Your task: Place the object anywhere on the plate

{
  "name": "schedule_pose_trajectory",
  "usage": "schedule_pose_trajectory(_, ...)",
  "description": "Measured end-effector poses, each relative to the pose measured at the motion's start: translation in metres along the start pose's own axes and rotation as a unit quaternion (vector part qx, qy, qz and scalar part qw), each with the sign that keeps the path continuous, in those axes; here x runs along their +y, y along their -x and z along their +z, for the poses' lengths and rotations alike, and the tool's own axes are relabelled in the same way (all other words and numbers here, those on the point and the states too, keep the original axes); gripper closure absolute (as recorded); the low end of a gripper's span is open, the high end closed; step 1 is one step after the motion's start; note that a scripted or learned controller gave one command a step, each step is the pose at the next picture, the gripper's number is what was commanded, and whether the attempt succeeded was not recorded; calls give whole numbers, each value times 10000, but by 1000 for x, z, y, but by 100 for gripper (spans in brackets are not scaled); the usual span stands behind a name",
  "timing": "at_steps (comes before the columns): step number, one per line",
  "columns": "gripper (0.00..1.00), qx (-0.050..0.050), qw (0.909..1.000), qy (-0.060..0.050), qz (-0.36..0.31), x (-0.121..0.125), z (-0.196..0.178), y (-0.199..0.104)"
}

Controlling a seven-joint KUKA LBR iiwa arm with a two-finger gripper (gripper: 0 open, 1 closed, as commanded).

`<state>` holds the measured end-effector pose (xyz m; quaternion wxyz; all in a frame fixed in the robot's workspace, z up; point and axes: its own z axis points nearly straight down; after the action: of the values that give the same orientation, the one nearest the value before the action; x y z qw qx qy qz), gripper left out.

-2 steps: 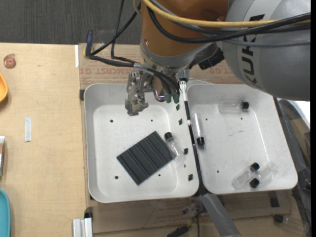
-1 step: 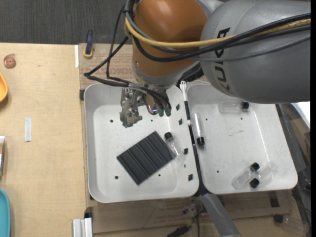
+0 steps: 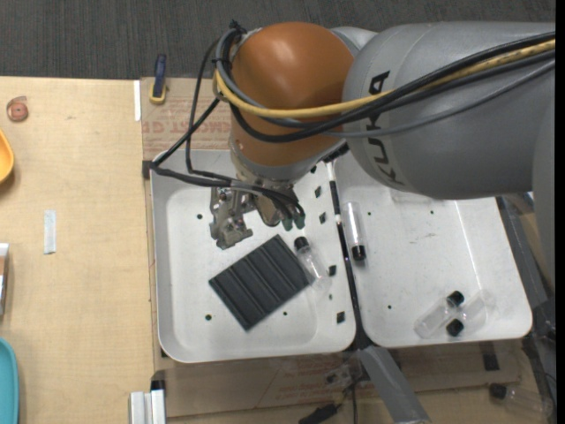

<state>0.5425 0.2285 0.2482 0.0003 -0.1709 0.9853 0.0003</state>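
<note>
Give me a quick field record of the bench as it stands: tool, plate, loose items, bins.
tool: above the upper part of the left bin, just up-left of the plate
plate: dark ribbed rectangle, flat in the left bin, turned at a slant
object by plate: small clear vial with a dark cap, beside the plate's upper right corner
divider: marker lying along the right bin's left edge
right bin: clear vials with black caps near its lower right
arm: reaches in from the right, orange band over the left bin
</note>
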Motion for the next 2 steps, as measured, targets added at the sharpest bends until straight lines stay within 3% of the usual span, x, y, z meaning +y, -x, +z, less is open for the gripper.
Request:
schedule_pose_trajectory(1,100,7,9999,2,-162,18,93,-51)
schedule_pose_trajectory(2,100,-15,9856,4,-1688,-2,35,4)
